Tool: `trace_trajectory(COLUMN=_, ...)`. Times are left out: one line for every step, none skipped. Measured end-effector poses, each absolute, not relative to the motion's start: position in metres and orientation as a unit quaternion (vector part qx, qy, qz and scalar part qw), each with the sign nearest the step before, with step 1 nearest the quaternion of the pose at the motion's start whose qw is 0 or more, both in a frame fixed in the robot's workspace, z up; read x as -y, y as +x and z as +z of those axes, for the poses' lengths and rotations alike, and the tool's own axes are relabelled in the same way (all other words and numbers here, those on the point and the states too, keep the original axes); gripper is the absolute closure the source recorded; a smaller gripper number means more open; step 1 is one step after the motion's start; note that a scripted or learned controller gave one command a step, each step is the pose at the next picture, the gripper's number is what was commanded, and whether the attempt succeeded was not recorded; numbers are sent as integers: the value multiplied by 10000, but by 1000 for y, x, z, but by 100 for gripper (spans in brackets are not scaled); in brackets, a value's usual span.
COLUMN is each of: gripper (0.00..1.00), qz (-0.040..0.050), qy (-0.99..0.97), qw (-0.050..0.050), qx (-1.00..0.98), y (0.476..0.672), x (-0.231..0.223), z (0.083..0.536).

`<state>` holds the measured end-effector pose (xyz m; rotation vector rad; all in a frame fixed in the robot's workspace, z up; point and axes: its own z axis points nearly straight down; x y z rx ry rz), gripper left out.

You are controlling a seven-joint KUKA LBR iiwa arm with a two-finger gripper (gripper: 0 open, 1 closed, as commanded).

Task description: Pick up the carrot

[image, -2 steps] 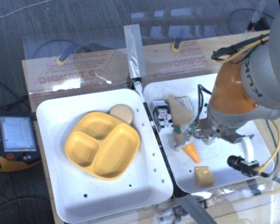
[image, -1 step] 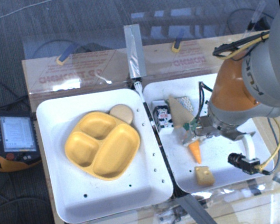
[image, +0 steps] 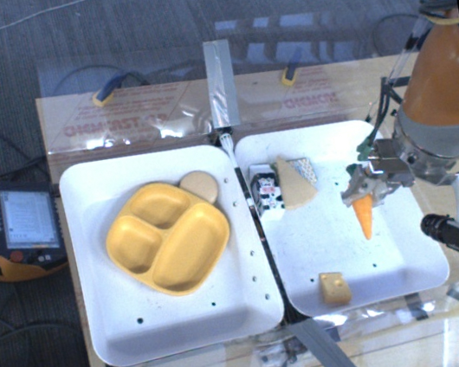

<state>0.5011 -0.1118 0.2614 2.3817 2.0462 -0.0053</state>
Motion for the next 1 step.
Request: trace_trajectory(gripper=100, qz=-31, qy=7855, qw=-12, qx=-6188, y=564, x=86, z=182)
